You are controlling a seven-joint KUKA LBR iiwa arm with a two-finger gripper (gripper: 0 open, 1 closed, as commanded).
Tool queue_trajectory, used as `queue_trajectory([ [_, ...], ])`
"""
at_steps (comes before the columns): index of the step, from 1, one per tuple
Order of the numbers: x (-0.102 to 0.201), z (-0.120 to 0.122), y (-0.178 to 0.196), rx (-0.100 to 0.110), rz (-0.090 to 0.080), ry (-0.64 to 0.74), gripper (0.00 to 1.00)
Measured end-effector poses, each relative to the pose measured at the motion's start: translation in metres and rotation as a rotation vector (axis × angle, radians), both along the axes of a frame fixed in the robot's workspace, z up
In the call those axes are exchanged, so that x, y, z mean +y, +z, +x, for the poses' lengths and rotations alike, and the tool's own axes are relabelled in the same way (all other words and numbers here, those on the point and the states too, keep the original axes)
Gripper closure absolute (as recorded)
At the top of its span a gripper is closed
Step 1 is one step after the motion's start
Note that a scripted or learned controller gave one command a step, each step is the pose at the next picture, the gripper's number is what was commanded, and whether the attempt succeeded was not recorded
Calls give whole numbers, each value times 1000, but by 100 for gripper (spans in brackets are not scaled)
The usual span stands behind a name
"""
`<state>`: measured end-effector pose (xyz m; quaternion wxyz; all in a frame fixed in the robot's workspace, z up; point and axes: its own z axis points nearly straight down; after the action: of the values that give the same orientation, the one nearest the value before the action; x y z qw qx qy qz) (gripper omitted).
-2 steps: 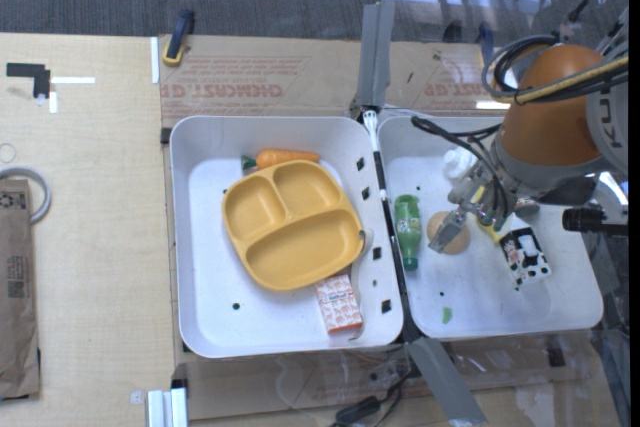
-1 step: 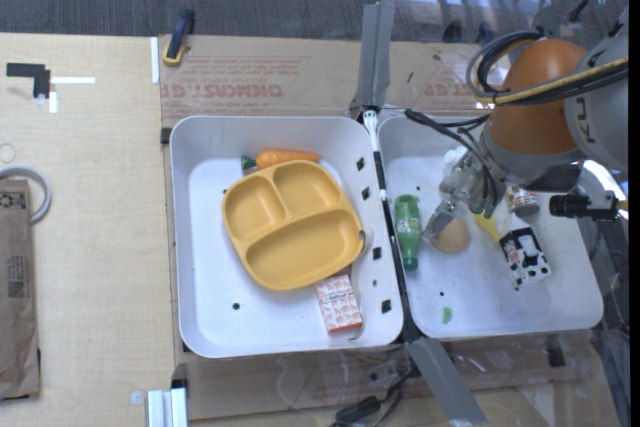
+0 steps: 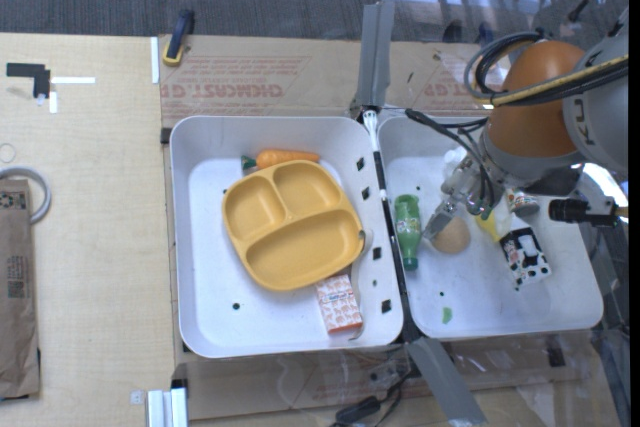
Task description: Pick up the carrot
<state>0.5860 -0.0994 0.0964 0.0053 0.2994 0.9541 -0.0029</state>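
The carrot [image 3: 288, 156], orange with a green top, lies in the left bin [image 3: 200, 245] along the far edge of a yellow divided plate [image 3: 292, 225]. My gripper [image 3: 450, 215] is in the right bin [image 3: 560, 315], well to the right of the carrot and across the wall between the bins. It hangs just above a tan rounded object [image 3: 454, 238]. Nothing of the carrot is near it.
A green bottle [image 3: 407, 230] lies by the right bin's left wall. A yellow item [image 3: 488, 221] and a small black-and-white item [image 3: 525, 255] lie right of the gripper. A red and white carton [image 3: 340, 305] sits at the left bin's near edge.
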Motion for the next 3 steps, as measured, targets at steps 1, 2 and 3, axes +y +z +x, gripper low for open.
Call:
queue_trajectory([
  [1,2,-89,20,5,5,-176,0],
  [2,-3,-44,5,-13,5,-172,0],
  [3,-40,17,9,-4,1,298,0],
])
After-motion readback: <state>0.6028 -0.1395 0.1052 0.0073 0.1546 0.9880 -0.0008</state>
